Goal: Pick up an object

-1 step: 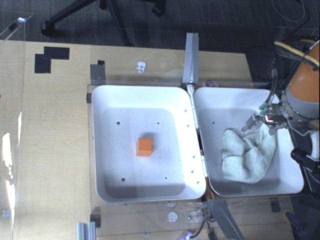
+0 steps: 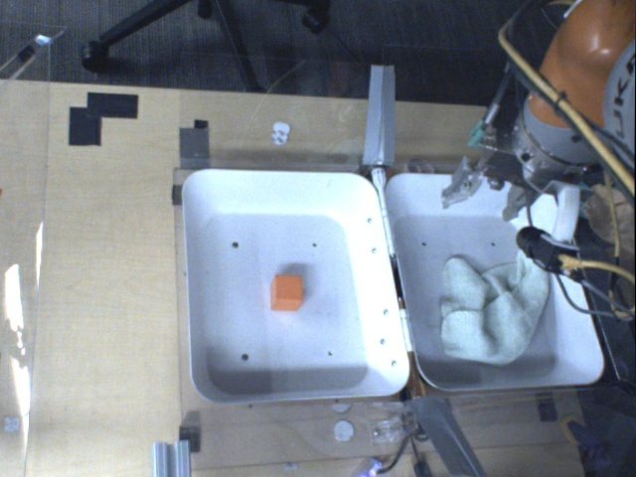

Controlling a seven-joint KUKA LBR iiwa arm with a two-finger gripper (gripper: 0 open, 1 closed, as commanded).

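A small orange cube (image 2: 287, 292) lies near the middle of the left bin (image 2: 214, 366). A crumpled pale grey-green cloth (image 2: 492, 308) fills the near right part of the right bin (image 2: 422, 227). My gripper (image 2: 483, 199) hangs over the far edge of the right bin, above and behind the cloth and apart from it. Its two fingers (image 2: 456, 189) are spread open with nothing between them. The arm's orange band (image 2: 594, 43) rises at the upper right.
A metal divider post (image 2: 378, 117) stands behind the seam between the bins. Black cables (image 2: 556, 251) loop down from the wrist over the right bin's right side. A chair base (image 2: 214, 8) stands on the floor beyond the bench.
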